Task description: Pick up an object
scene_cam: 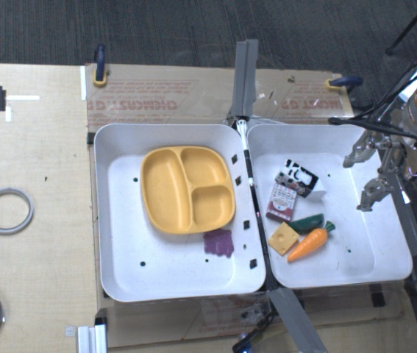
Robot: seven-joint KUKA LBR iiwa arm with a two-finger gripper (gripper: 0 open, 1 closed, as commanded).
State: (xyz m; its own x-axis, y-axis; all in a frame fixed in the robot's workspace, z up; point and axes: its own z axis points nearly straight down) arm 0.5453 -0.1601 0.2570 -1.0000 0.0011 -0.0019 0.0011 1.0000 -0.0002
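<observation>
Hand (370,179) spread wide, nothing held, over right bin (385,259), apart from clustered carrot (307,244), cheese wedge (283,238), small packet (283,200).

The tool (365,179) hangs with its fingers spread, holding nothing.

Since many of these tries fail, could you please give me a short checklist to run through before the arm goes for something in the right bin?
1. Hand carrying nothing: ok, it sits above the right bin's right side with nothing between its fingers.
2. Fingers open enough: cannot tell.
3. Targets in the bin: ok, toy carrot, yellow cheese wedge, dark red packet.
4. Carrot free of neighbours: not ok, it touches the wedge and a green piece.
5. Hand over a target: not ok, the items lie further left.
</observation>
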